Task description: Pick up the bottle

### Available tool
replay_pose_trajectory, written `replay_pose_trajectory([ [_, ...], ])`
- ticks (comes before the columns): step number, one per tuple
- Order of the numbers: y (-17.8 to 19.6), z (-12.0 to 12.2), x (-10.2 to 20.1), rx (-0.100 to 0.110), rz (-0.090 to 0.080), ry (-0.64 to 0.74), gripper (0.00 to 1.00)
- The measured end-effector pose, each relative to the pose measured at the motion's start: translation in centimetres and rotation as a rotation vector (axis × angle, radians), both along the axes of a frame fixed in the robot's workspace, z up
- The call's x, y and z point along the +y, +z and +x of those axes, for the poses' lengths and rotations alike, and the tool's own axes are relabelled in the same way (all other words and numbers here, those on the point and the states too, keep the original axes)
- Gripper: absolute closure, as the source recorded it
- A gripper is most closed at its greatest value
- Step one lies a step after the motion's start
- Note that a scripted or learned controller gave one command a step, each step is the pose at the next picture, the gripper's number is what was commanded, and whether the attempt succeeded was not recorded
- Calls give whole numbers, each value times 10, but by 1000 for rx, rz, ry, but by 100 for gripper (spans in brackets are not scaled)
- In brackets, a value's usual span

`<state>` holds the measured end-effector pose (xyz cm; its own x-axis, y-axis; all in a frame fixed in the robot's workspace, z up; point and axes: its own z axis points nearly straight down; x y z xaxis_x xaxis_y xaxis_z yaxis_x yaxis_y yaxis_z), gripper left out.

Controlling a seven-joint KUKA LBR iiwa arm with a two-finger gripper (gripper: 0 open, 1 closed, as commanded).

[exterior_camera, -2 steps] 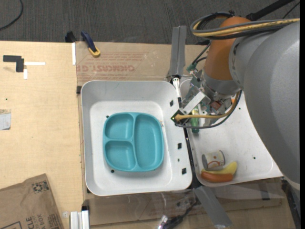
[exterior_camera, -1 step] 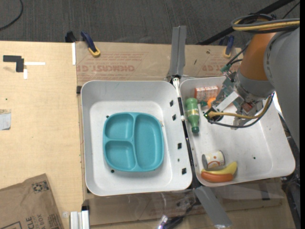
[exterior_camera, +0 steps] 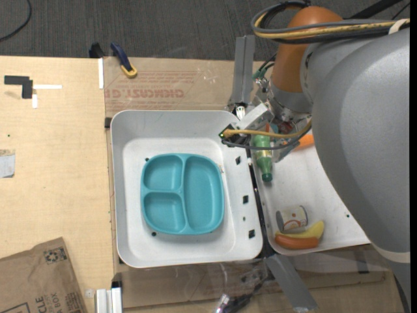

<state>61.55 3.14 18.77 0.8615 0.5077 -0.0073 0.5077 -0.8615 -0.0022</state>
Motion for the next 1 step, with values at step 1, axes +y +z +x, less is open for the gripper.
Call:
replay_pose_trajectory([
  [1, 1, 29, 10, -2, 0, -127, 0],
])
